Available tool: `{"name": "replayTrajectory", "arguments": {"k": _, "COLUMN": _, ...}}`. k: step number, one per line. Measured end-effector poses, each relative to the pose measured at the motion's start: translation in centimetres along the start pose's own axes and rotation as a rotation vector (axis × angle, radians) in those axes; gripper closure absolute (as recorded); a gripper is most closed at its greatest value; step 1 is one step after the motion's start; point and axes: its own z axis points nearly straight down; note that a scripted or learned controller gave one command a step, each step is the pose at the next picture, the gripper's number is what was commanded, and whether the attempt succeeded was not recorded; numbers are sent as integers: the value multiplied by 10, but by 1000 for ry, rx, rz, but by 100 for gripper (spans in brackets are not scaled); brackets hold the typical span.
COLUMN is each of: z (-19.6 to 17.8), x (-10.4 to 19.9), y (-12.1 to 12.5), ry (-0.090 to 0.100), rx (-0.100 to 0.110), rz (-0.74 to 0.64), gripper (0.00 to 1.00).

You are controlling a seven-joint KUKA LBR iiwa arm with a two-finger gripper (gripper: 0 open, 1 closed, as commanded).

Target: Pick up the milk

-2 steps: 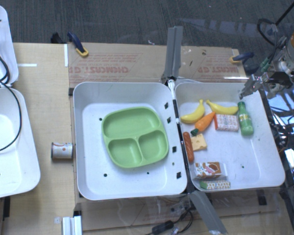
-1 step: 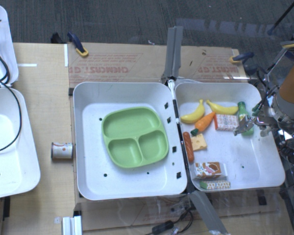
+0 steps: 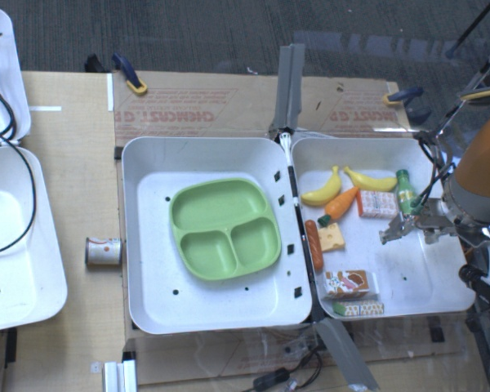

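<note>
The milk [image 3: 349, 282] is a small carton with brown, red and white print, lying on its side near the front of the right bin [image 3: 429, 288]. My gripper [image 3: 398, 230] hangs over the right half of that bin, just below the green bottle [image 3: 404, 190]. It is up and to the right of the milk, clearly apart from it, with nothing seen held in it. The grey arm with its orange band [image 3: 480, 166] comes in from the right edge.
In the right bin lie two bananas [image 3: 325, 188], a carrot [image 3: 340, 203], a pink-and-white box [image 3: 377, 204], a cheese wedge [image 3: 331, 237], a sausage [image 3: 314, 244] and a small flat box [image 3: 359, 309]. The left bin [image 3: 147, 300] holds a green divided plate [image 3: 224, 229].
</note>
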Motion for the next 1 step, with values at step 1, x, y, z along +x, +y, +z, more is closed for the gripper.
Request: {"name": "replayTrajectory", "arguments": {"k": 1, "z": 16, "x": -5, "y": -25, "ry": 0, "rx": 0, "rz": 63, "gripper": 0}}
